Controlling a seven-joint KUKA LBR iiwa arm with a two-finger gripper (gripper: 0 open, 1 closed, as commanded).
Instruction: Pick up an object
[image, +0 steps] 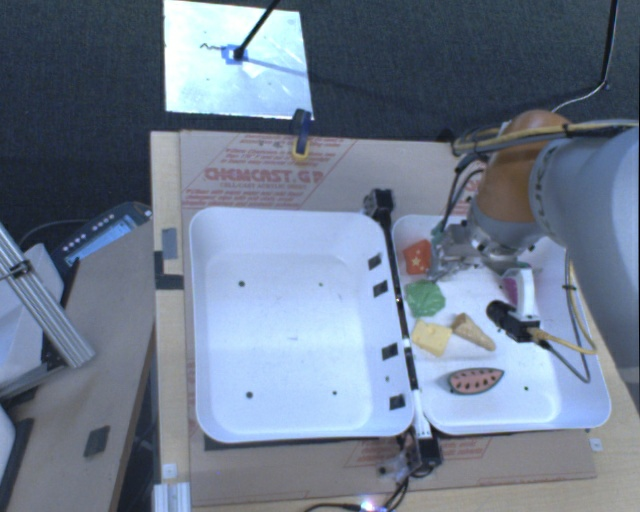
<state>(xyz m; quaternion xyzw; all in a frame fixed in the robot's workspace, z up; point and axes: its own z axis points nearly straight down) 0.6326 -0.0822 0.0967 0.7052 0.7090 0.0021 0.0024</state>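
Gripper poised low by the flat red-orange square and crinkled green leaf; its grasp is unclear.

The bins are showing smooth, glossy white plastic, resting on matt brown cardboard with red print. The arm is presenting a smooth grey shell with a glossy orange band.

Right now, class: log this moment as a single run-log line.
arm: over right bin | pincer: low by red piece | hold: none seen | also there: green piece, yellow block, watermelon slice
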